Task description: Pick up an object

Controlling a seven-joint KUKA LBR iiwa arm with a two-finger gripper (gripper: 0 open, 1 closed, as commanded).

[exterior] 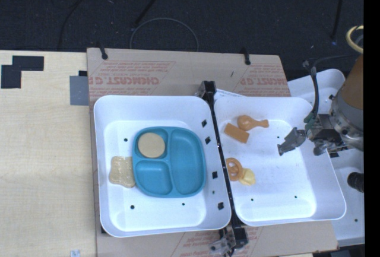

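In the right bin (320, 205) lie an orange spoon-shaped piece (252, 123), an orange block (236, 133), a pretzel (232, 168) and a small yellow piece (247, 177) touching it. My gripper (300, 148) hangs over the right part of this bin, to the right of those pieces and apart from them. Its two dark fingers (290, 142) stand open with nothing between them. The grey arm (350, 122) comes in from the right edge.
The left bin (107, 202) holds a blue divided plate (178, 173) with a round tan biscuit (151, 145) in its upper-left compartment. A beige bread-like piece (122, 171) lies just left of the plate. A dark divider (218, 155) runs between the bins.
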